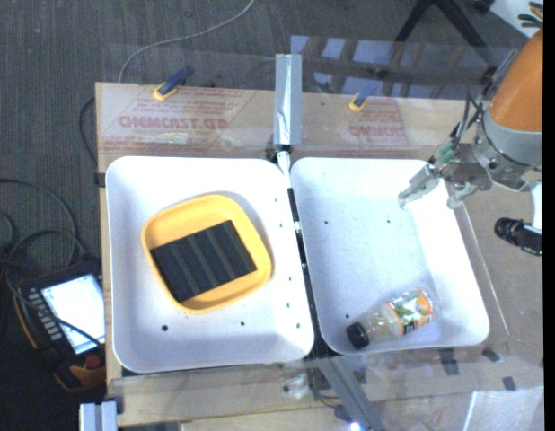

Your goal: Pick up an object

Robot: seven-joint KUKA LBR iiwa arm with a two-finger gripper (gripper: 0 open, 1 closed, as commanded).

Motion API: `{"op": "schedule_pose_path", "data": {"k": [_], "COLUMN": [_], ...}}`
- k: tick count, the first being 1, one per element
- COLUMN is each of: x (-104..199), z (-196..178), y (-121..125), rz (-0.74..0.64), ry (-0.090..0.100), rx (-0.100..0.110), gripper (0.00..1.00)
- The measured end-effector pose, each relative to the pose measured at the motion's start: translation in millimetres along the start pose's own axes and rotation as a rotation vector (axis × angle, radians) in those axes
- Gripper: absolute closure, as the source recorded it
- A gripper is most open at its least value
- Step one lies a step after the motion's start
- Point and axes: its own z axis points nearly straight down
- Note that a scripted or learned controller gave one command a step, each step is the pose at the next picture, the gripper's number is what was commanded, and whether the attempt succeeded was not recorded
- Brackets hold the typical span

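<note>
Presently: approach step, nothing grasped. Bottle [392, 318] lies on side in right bin [367, 241], near front wall, cap toward left. Yellow tray [207, 251] sits in left bin [134, 196]. Tool [436, 187] hovers over right bin's far right corner, fingers apart, empty. Next move, judged: travel forward and down to bottle, aligned across its body. Open floor between; front wall crowds grasp.

dish [206, 257] in left bin [134, 187], bottle [392, 318] in right bin [349, 205]

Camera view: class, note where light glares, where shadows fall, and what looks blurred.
In the camera view, glare streaks the clear sheet behind the bins; the yellow dish casts a soft shadow on the left bin; the bottle label is too blurred to read; the hand looks slightly soft.
</note>
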Motion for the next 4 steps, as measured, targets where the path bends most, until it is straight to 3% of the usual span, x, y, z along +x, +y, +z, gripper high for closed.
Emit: {"op": "schedule_pose_path", "data": {"k": [1, 2, 3, 4], "x": [-2, -16, -15, 2], "z": [97, 151, 140, 124], "y": [-95, -95, -92, -52], "rz": [-0.016, -0.097, -0.097, -0.092], "ry": [0.001, -0.002, -0.004, 0.0], "rx": [0.001, -0.013, -0.02, -0.001], "gripper": [0.0, 0.0, 1.0, 1.0]}}
